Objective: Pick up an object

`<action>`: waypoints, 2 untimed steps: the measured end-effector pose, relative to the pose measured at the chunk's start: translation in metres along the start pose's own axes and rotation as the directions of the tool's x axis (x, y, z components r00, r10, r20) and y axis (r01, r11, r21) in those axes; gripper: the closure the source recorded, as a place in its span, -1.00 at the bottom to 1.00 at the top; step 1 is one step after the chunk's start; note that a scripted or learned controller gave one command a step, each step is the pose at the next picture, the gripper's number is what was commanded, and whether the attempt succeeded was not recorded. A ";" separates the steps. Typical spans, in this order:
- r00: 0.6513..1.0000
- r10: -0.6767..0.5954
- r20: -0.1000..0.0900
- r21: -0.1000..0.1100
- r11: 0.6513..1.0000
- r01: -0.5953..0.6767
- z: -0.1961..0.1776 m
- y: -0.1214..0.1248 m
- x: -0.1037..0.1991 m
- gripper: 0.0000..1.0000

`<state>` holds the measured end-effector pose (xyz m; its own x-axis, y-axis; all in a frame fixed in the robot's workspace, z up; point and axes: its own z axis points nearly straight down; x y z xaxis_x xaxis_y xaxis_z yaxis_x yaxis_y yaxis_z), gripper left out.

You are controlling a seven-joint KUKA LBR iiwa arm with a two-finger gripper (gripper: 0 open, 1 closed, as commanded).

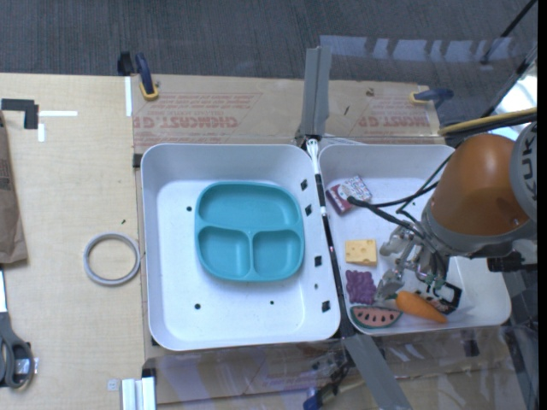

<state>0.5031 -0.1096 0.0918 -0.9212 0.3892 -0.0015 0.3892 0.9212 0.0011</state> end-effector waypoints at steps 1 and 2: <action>0.948 0.317 -0.002 0.002 0.948 -0.317 0.000 -0.038 0.012 -1.00; 0.887 0.462 -0.002 0.002 0.887 -0.462 0.001 0.005 0.030 -1.00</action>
